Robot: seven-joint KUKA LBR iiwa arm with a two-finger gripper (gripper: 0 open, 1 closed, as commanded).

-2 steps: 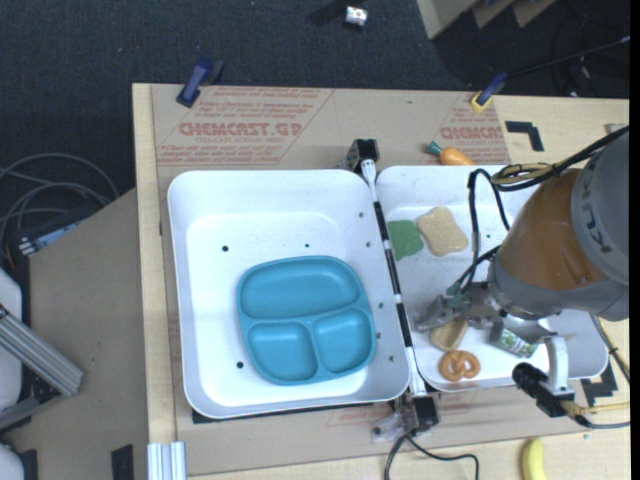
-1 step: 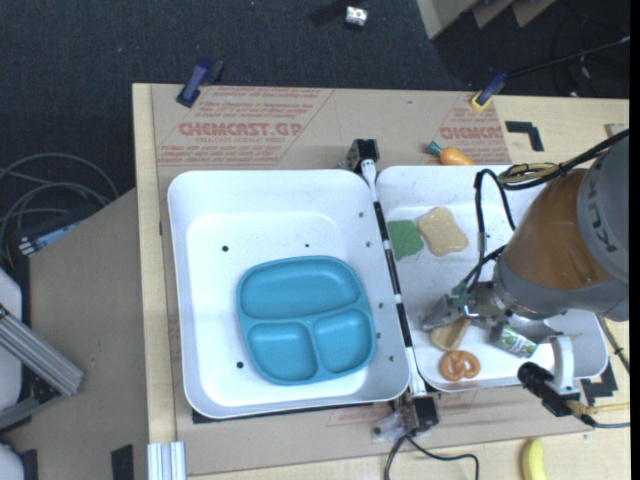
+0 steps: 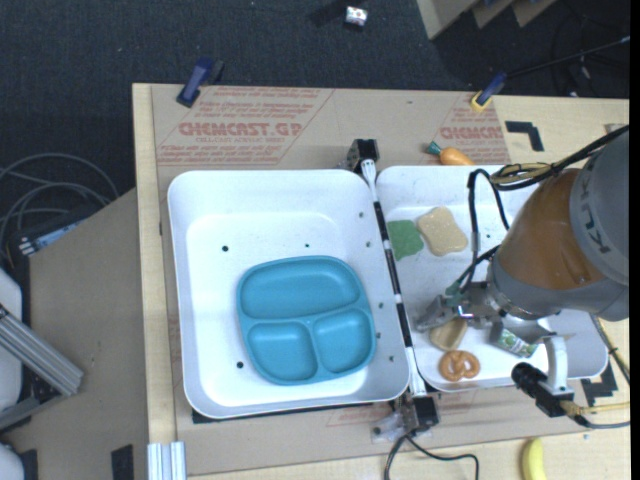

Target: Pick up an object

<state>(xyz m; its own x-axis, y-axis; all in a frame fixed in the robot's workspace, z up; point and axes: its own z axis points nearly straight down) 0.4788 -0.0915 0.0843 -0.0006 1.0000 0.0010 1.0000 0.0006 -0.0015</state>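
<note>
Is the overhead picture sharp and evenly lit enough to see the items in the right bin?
Camera view: lighting even, shadows soft; white right bin slightly washed out; tan bread-like slice, green flat piece and brown pretzel readable; edges mildly soft; the grey arm hides part of the bin.

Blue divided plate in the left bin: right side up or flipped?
Right side up: the blue divided plate lies flat in the left bin, its three compartments facing up.

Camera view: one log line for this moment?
arm: over right bin | claw: low beside pretzel | grip: unclear | left bin: blue tray | right bin: green piece, cracker
</note>
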